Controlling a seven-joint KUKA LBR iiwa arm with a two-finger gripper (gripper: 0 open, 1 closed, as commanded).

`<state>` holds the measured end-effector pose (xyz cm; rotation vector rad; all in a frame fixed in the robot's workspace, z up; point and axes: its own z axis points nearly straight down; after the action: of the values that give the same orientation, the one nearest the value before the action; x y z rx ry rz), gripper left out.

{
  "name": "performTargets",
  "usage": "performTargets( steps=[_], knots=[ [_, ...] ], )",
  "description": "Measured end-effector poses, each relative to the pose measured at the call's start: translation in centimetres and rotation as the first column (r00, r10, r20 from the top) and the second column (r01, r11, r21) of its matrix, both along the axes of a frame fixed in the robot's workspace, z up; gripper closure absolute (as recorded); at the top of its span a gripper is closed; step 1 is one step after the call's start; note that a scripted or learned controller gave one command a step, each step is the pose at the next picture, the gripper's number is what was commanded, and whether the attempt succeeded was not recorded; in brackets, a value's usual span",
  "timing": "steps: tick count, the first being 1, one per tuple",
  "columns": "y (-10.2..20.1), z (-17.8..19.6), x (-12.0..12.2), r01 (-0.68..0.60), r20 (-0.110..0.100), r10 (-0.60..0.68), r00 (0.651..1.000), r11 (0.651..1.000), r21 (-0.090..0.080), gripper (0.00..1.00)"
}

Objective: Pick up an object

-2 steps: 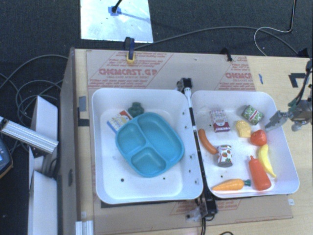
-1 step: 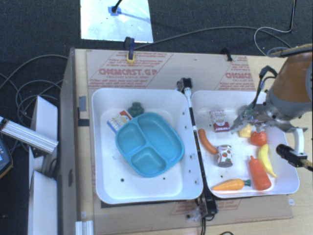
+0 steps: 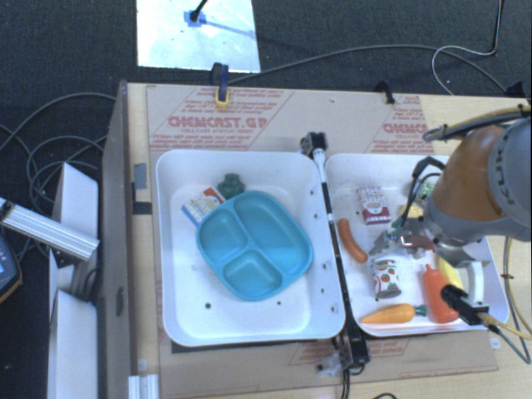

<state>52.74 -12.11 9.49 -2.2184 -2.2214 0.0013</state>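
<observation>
The right bin [image 3: 378, 163] holds several small items. An orange-red sausage [image 3: 352, 240] lies by its left wall, and a red and white carton [image 3: 374, 205] sits further back. A small red and white can [image 3: 386, 278] stands near the front, with an orange carrot [image 3: 388, 313] along the front wall. An orange bottle [image 3: 437, 293] and a yellow piece [image 3: 450, 270] lie at the right. My gripper [image 3: 396, 241] hangs low in this bin, just behind the can and right of the sausage. Nothing is visibly held in it.
The left bin [image 3: 191, 306] holds a blue divided plate [image 3: 253, 243], a small blue and white box [image 3: 202, 205] and a dark green object [image 3: 231, 185]. A black divider clamp [image 3: 314, 145] sits between the bins. The grey and orange arm [image 3: 478, 189] covers the right bin's far right.
</observation>
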Motion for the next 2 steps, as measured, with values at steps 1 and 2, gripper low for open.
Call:
performTargets(
  steps=[1, 2],
  knots=[
    [-1.6, 4.7, 9.4, -0.003, 0.007, 0.003, 1.000, 1.000, -0.002, 0.00],
    [-7.0, 7.2, 13.4, 0.000, 0.007, 0.000, 1.000, 1.000, -0.004, 0.00]
  ],
)
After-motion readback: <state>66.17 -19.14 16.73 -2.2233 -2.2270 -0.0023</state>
